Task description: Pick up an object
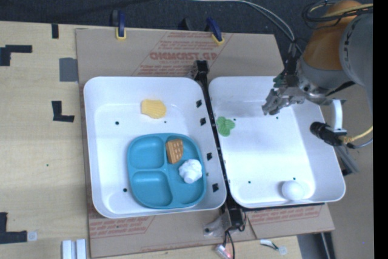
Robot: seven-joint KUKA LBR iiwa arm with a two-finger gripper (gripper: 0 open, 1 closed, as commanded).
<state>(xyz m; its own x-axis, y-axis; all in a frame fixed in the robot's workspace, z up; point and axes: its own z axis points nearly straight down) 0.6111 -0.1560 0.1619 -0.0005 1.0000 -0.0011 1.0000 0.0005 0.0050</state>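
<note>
Over the right bin: the hand hangs above the far part of the right bin, on the grey arm reaching in from the right.
Hand state: nothing shows between the fingers; whether they stand apart or together I cannot tell.
Right bin contents: a small green object lies near the bin's left wall, well apart from the hand; a white ball sits near the front edge.
Left bin: the left bin holds a blue divided tray and, beyond it, a yellow object on the bin floor.
Tray contents: a brown waffle-like piece and a white crumpled object lie on the tray's right side.
Desk: both bins rest on cardboard clamped to the wooden desk.
</note>
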